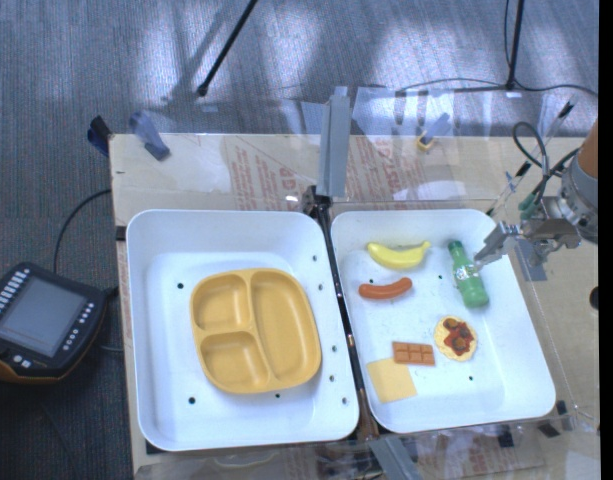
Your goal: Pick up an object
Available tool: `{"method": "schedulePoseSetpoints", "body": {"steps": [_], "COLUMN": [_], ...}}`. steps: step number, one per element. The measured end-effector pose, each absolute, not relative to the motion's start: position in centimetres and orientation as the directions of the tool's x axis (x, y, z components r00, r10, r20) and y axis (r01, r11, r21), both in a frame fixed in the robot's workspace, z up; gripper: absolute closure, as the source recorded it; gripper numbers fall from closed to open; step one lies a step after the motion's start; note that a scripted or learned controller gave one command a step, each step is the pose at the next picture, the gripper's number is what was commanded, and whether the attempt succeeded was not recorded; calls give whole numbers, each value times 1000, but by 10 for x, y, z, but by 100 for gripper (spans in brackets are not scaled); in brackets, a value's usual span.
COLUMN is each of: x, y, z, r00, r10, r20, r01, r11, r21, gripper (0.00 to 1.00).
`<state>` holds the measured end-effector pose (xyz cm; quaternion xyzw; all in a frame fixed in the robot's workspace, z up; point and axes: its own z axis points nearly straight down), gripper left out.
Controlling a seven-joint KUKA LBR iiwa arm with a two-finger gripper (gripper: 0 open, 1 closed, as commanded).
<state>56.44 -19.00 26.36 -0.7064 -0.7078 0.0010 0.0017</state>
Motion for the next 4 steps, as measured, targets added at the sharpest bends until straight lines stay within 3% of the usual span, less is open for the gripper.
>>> {"method": "schedulePoseSetpoints", "body": {"steps": [1,2,3,4], "x": [579,645,644,644], "y": [-188,-132,-87,-75], "z": [107,87,87,193], "r00": [-213,-457,-274,-453], "r10": [977,890,962,891], "r20": [2,2,2,-5], "r01": [977,890,962,891], "r11": [212,457,274,453], "r21": [11,0,-3,9], "gripper": [0,0,0,0]}}
